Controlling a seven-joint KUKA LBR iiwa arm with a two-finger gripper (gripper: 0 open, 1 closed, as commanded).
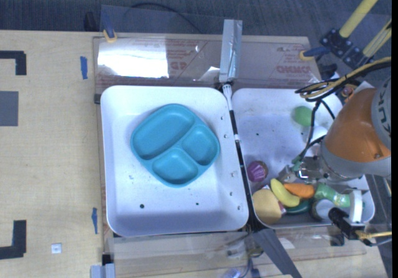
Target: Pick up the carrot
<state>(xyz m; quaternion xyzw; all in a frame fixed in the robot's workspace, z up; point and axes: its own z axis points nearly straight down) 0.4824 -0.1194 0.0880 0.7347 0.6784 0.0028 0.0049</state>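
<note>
The arm comes in from the right and bends down over the right bin (261, 109), its orange band sitting above the wrist, with black and yellow cables looping over the bin's far right corner. The pincer (298, 177) is low in the near right part of that bin, right at the pile of toy food, and its metal tips are lost among the wrist hardware and the objects, so I cannot tell whether the pincer stands apart or together, nor whether anything sits between its tips. The carrot (300, 190) lies in the near half of the right bin, a short orange piece stretched roughly left to right, just below the pincer and so close to it that contact cannot be ruled in or out. A banana (283, 193) lies against the carrot's left end, slanting toward the near wall. A pale yellow rounded fruit (267, 206) rests at the near left corner, touching the banana. A purple onion-like piece (257, 170) sits just left of the pile, apart from the carrot. A green and white item (333, 198) lies to the carrot's right, under the arm. A light green object (303, 115) rests near the far wall, well apart from the rest. The left bin (118, 202) holds a blue divided plate (175, 143), lying flat near its middle on the desk (43, 146).
</note>
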